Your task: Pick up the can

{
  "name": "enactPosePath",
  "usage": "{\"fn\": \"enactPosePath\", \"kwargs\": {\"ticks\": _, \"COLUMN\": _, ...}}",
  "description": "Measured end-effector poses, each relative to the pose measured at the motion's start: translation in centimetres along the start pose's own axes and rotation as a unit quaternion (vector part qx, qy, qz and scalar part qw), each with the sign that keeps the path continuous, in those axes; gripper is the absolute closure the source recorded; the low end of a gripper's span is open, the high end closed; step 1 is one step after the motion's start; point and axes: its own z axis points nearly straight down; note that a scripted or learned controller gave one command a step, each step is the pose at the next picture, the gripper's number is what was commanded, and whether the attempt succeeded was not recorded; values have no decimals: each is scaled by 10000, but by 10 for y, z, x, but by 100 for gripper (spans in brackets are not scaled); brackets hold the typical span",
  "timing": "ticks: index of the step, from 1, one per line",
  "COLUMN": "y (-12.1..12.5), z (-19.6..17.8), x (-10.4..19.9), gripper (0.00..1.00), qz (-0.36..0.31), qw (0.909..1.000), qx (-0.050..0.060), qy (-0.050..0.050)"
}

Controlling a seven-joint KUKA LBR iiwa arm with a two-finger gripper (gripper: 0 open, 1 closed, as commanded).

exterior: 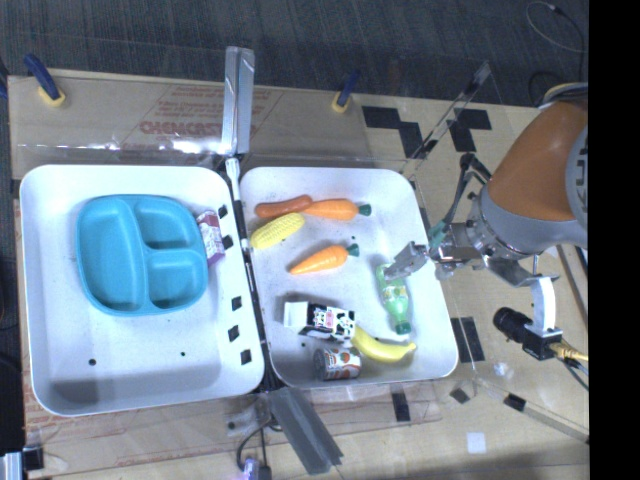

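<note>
Your gripper [408,261] sits over the right-hand part of the right bin [400,183], just above the green bottle [396,296], with the grey arm [530,203] and its orange band reaching in from the right edge. Whether the jaws are open or closed cannot be told from this angle; nothing is seen between them. The can [338,363] you are after lies on its side at the near edge of the right bin, close to the front wall, touching or just beside the banana [383,347] on its right and directly below the black-and-white carton [320,318]. The can is well apart from the gripper. Further contents of the right bin: a sausage [283,207] and a carrot [333,209] end to end near the far wall, a corn cob [277,230] just below the sausage, and a second carrot [322,259] near the centre. The left bin [60,368] holds a blue divided tray [140,253], with a small purple packet [211,236] wedged between the tray's right edge and the bin wall. Both bins rest on the bench [500,408] side by side, their adjoining walls touching.
</note>
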Motion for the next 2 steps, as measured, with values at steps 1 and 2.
{"fn": "enactPosePath", "kwargs": {"ticks": 1, "y": -20, "z": 12, "x": -4, "gripper": 0, "qz": -488, "qw": 9988, "qx": -5, "qy": 1}}
{"fn": "enactPosePath", "kwargs": {"ticks": 2, "y": -20, "z": -159, "x": 54, "gripper": 0, "qz": 1150, "qw": 9934, "qx": -24, "qy": -6}}
